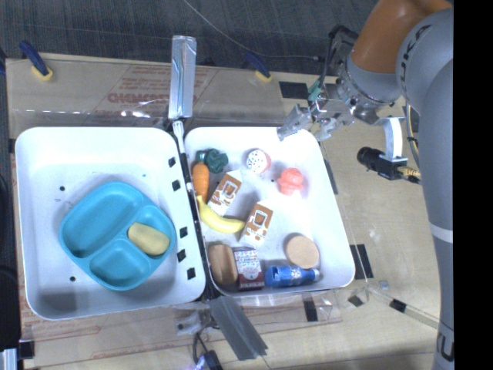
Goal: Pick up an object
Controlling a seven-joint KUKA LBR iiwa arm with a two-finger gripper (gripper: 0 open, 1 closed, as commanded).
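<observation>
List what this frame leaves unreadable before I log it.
- Gripper, camera view: small and blurred at the right bin's top rim; finger state unreadable.
- Two small cartons: print too small to read.
- Blue bottle: label too small.
- Arm: cut off by the top edge.

Pale wood bench (385, 230); dark ribbed floor (92, 10) behind; blue clamps (35, 60) on back edge.

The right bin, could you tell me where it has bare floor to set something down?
Right bin: bare floor between the pink ball and the round cookie, and along its top edge. Crowded by the carrot, banana and front row.
</observation>
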